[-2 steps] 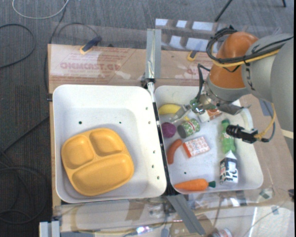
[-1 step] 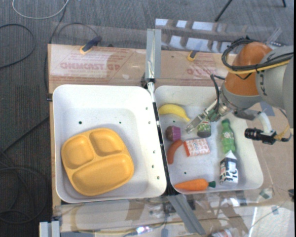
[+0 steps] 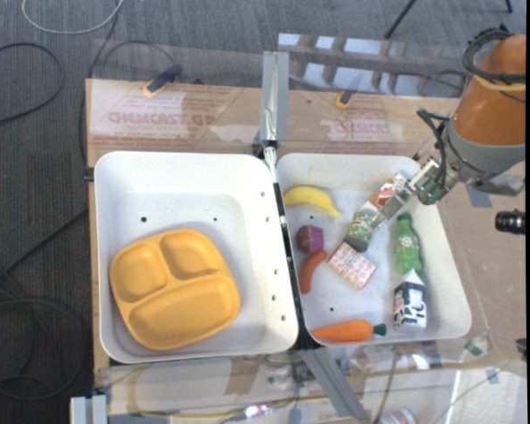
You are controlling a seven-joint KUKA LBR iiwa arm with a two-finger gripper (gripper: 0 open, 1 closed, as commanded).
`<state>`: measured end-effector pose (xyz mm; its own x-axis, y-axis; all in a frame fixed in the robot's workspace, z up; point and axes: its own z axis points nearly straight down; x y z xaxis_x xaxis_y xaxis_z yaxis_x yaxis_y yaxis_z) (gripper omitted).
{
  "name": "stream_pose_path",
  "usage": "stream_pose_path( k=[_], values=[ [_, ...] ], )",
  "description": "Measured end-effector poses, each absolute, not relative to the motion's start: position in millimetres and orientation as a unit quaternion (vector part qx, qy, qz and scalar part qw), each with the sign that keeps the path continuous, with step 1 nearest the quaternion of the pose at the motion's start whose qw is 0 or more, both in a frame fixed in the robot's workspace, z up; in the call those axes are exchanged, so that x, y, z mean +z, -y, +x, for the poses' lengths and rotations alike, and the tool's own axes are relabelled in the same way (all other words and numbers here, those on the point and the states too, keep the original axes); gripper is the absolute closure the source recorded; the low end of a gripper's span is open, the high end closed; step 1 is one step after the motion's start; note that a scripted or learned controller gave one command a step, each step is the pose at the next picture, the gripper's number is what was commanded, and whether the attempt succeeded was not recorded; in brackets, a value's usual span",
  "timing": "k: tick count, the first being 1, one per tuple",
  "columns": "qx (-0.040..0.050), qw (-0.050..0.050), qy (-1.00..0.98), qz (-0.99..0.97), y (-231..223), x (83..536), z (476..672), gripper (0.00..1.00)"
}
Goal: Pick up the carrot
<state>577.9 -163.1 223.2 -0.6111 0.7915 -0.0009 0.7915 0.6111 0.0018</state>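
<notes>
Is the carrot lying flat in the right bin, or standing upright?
Lying flat. The carrot rests lengthwise along the right bin's near wall, green end pointing right.

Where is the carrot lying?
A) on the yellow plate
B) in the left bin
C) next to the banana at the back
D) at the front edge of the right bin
D: the carrot lies along the right bin's front wall, far from the banana.

A carrot [image 3: 343, 330] lies along the near wall of the right bin [image 3: 455, 263], among a banana [image 3: 312, 200], green bottle [image 3: 407, 245] and small cartons. The arm's end effector [image 3: 427, 182] hovers at the bin's far-right side. A yellow tray [image 3: 173, 287] fills the left bin [image 3: 159, 170].
</notes>
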Motion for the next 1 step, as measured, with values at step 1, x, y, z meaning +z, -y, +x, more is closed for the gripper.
stream_pose_path(
  k=[1],
  values=[
    [0.0008,-0.002,-0.938,0.347,141.9,123.8,494.9,0.00]
  ],
)
